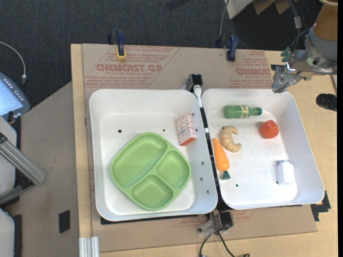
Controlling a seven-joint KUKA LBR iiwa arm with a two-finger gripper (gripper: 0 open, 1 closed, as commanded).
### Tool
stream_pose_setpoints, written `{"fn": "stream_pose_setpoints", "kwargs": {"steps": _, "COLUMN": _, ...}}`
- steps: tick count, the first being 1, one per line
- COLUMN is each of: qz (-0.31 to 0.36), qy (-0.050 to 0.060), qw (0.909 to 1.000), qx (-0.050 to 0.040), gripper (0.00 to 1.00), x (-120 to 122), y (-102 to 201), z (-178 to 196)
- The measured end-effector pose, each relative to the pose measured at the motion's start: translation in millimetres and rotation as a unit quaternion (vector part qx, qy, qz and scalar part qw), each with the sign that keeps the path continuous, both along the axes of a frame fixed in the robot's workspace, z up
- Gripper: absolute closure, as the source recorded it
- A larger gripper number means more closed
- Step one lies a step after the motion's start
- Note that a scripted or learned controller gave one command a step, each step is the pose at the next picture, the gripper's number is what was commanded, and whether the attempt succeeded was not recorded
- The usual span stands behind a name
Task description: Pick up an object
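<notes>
While the gripper (281, 82) hangs above the right bin's (300, 194) far rim, finger state indiscernible, green bottle (242, 111), croissant (231, 138), carrot (220, 155) and tomato (269, 129) lie apart, each reachable.

Divided plate (150, 170) and carton (185, 129) in left bin (99, 143); bottle (241, 111), croissant (231, 138), carrot (221, 155) in right bin (305, 143).
</notes>
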State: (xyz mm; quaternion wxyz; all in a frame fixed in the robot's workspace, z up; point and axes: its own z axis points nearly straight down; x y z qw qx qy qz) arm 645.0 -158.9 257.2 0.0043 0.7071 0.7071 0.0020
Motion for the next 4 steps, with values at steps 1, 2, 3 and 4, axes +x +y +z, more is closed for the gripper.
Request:
{"fn": "stream_pose_setpoints", "kwargs": {"steps": 1, "qz": 0.002, "qy": 0.006, "qw": 1.0000, "qx": 0.0027, "gripper": 1.00, "x": -12, "y": 53, "z": -14}}
{"fn": "stream_pose_setpoints", "kwargs": {"steps": 2, "qz": 0.003, "qy": 0.006, "qw": 1.0000, "qx": 0.0030, "gripper": 1.00, "x": -24, "y": 105, "z": -28}}
{"fn": "stream_pose_setpoints", "kwargs": {"steps": 3, "qz": 0.003, "qy": 0.006, "qw": 1.0000, "qx": 0.0034, "gripper": 1.00, "x": -28, "y": 167, "z": -28}}
{"fn": "stream_pose_setpoints", "kwargs": {"steps": 4, "qz": 0.003, "qy": 0.006, "qw": 1.0000, "qx": 0.0028, "gripper": 1.00, "x": -51, "y": 222, "z": -28}}
